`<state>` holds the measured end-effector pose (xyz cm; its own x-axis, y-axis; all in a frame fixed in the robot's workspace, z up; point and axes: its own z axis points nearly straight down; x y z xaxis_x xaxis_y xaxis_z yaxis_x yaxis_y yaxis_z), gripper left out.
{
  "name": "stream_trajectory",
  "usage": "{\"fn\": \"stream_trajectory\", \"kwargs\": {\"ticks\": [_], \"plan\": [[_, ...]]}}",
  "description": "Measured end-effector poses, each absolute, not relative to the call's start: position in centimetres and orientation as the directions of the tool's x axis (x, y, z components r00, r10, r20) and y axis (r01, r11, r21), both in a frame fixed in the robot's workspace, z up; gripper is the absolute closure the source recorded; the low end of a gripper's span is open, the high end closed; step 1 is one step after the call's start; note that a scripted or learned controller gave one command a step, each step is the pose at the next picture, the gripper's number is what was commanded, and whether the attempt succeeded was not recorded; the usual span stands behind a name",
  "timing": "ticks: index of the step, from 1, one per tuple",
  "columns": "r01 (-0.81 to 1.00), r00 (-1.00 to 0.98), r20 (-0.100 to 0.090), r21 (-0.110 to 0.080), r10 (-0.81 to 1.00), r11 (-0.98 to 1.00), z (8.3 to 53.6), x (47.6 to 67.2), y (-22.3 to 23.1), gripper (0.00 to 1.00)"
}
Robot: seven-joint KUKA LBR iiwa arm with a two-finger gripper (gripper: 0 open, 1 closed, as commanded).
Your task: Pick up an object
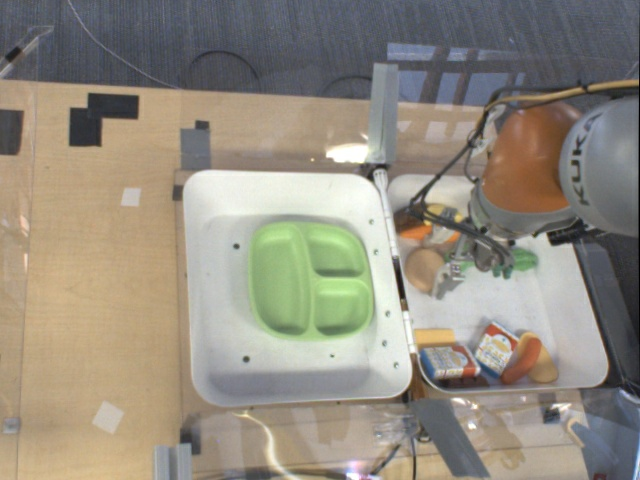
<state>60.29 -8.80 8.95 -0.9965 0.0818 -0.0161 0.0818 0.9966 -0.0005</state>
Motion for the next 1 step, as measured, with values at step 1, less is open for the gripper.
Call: {"fn": "stream_trajectory", "kwargs": {"ticks": [1], "plan": [[-0.094,-0.995,-0.01,-0.004,-0.094,0.996,11.46,56.31,-15.9,0.0]]}}
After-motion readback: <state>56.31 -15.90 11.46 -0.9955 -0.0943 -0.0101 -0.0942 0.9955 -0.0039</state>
